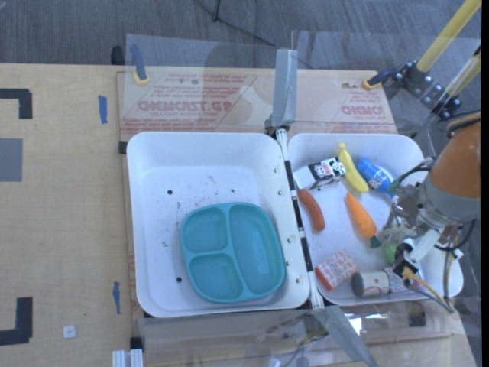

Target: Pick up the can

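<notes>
Fingers (400, 234) hang at the lower right of the right bin (359, 138); open or closed, I cannot tell. The can (371, 283) lies on its side near the bottom rim, beside a red-and-white packet (336, 269). Best to shift lower-left and straddle its round body crosswise.

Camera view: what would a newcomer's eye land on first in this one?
The big teal tray stands out against the white left bin. Next comes the bright clutter in the right bin: a yellow banana, an orange carrot and a sausage, with the can lying near the front rim. The arm, with its orange band, reaches over that bin's right side.
</notes>
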Action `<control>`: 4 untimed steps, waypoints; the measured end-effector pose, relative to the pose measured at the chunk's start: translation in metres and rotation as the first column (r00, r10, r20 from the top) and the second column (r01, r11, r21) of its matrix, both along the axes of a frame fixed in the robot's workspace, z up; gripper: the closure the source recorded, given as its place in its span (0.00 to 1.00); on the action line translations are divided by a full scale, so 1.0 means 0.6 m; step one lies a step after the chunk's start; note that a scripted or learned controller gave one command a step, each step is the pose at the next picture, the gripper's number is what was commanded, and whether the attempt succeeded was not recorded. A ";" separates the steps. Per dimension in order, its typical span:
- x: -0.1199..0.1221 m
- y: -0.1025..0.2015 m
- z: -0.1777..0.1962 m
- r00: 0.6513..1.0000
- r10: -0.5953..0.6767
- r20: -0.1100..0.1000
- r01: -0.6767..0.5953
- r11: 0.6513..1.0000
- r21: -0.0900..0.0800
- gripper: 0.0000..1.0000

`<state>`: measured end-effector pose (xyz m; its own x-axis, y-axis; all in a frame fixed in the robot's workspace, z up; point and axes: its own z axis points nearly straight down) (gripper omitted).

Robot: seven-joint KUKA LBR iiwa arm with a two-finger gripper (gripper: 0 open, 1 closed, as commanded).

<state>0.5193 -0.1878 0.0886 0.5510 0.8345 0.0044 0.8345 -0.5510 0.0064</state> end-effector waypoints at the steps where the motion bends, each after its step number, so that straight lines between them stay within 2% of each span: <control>1: 0.000 -0.002 -0.001 1.000 -0.002 0.000 0.002 1.000 -0.001 0.00; 2: -0.002 -0.008 0.016 1.000 -0.007 0.001 0.007 1.000 -0.005 1.00; 3: -0.006 0.106 0.001 1.000 -0.013 0.003 0.013 1.000 -0.003 1.00; 4: 0.149 0.084 0.258 1.000 -0.003 -0.007 0.003 1.000 -0.001 1.00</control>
